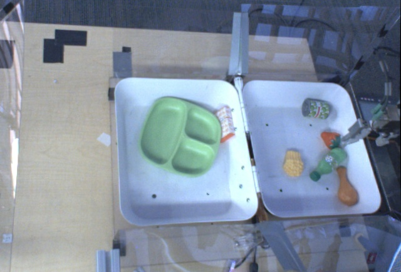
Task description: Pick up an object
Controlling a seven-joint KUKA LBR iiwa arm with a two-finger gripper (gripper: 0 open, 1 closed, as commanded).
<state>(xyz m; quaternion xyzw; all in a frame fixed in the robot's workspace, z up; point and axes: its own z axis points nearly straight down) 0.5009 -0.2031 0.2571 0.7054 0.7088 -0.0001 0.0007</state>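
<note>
The right bin [276,139] holds several small objects. A grey-green can [316,108] lies near its back. An orange-red piece [329,138] sits by the right wall, with a green toy bottle [327,164] just below it. A yellow corn piece [292,163] lies near the middle, and an orange-brown gourd-shaped toy [346,189] rests in the front right corner. My gripper [359,130] reaches in over the bin's right rim, just right of the orange-red piece and above the green bottle. Nothing is seen held in it.
The left bin [131,189] holds a green divided plate [180,135] and a small red-and-white packet [225,121] against its right wall. A metal divider post [239,45] stands behind the gap between the bins. Cables and frame parts crowd the right edge.
</note>
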